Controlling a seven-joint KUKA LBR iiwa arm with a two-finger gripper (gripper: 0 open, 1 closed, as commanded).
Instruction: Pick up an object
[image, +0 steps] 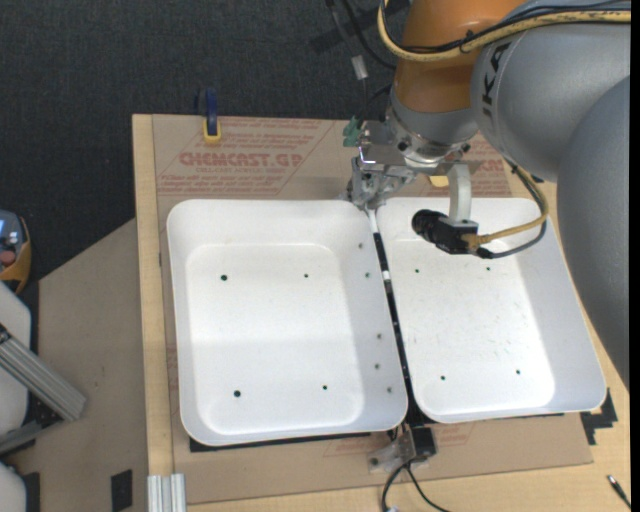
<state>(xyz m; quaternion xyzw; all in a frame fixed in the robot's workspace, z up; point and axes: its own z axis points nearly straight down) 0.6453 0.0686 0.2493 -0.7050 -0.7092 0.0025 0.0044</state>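
well, my jaws (372, 190) hover at the back rim between the left bin (190, 330) and right bin (560, 330); cannot tell their state, nothing picked yet.

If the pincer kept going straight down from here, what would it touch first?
Probably the far end of the seam where the left bin and right bin meet; the pincer hangs over it. Depth is unclear.

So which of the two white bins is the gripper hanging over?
The right shallow white plastic bin: the gripper hangs at its far-left corner, just right of the seam with the left bin.
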